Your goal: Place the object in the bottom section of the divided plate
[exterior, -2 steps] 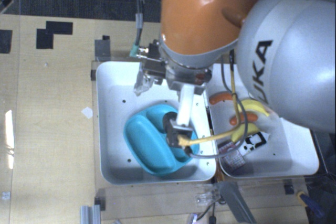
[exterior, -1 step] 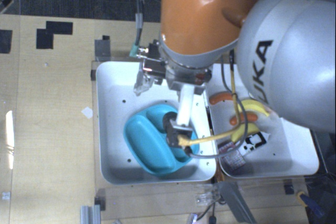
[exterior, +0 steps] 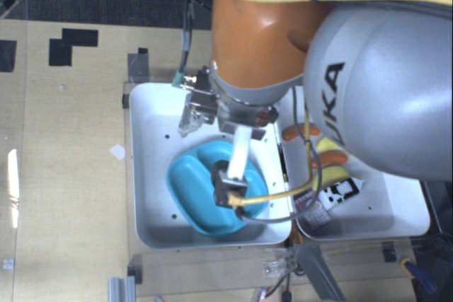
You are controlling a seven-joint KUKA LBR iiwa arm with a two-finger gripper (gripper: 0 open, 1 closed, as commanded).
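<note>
Gripper: one gripper [exterior: 204,113] hangs under the orange band of the arm [exterior: 368,81], over the far left part of the left bin. Whether it is released or clenched cannot be told from this view.
Arm: one arm, grey and orange. It reaches in from the right and covers much of both bins.
Divided plate: one divided plate [exterior: 191,187], bright blue with rounded sections. It lies flat in the left bin toward the near wall, just below the gripper in the view, and its right side is hidden by the robot's own parts.
Plate sections: a raised ridge shows between a left lobe and a farther lobe; the nearest part lies against the bin's near wall.
Object to place: which thing is meant cannot be told.
Left bin: one white bin [exterior: 145,152], holding the plate.
Right bin: one white bin [exterior: 403,219], just beside the left bin, with their walls touching.
Things in the right bin: four can be counted, crowded against its left wall and well apart from the gripper. They are an orange thing [exterior: 301,131], a yellow thing [exterior: 331,152], a black-and-white patterned card [exterior: 341,189] and a dark packet [exterior: 311,207].
Surface: one pale wooden surface [exterior: 64,173] carries both bins.
</note>
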